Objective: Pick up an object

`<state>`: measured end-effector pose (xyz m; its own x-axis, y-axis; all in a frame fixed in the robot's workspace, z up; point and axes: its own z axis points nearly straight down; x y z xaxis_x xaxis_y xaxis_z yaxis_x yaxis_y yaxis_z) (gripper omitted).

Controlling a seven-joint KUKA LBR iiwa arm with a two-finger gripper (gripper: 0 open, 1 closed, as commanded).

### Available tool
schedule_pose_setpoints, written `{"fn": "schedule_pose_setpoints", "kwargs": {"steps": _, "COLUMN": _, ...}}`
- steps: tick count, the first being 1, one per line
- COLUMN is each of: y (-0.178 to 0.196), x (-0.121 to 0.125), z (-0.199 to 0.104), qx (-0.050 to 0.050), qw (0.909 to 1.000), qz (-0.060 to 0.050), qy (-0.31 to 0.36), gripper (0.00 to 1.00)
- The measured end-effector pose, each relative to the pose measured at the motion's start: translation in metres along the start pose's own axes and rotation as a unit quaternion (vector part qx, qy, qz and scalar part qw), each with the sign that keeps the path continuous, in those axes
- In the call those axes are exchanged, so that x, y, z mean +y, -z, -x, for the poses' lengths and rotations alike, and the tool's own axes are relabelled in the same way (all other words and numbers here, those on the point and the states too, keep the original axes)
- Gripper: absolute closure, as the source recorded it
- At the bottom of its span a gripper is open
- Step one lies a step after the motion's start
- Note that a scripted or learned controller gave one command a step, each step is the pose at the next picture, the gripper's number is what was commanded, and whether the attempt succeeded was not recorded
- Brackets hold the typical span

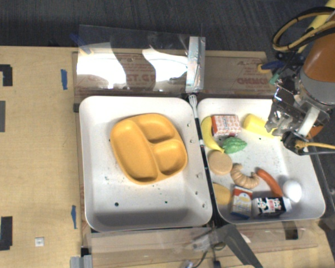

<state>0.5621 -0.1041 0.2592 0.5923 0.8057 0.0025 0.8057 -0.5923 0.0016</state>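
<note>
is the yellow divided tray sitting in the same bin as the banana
No, the yellow divided tray lies in the left bin, while the banana is in the right bin.

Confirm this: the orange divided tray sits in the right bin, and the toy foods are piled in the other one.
Not quite. The camera view shows the orange divided tray in the left bin; the toy foods, such as the banana, are piled in the right bin.
</note>
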Motion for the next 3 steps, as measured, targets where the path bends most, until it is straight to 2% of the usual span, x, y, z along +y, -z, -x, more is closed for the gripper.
{"fn": "schedule_pose_setpoints", "kwargs": {"steps": 1, "y": 0.021, "x": -0.056, "z": 0.017, "qx": -0.001, "qw": 0.9834, "qz": -0.002, "qy": 0.182, "gripper": 1.0}}
{"fn": "schedule_pose_setpoints", "kwargs": {"steps": 2, "y": 0.02, "x": -0.056, "z": 0.018, "qx": -0.001, "qw": 0.9834, "qz": -0.003, "qy": 0.181, "gripper": 0.0}}
{"fn": "schedule_pose_setpoints", "kwargs": {"steps": 3, "y": -0.099, "x": -0.055, "z": 0.049, "qx": -0.003, "qw": 0.9839, "qz": -0.005, "qy": 0.178, "gripper": 0.0}}
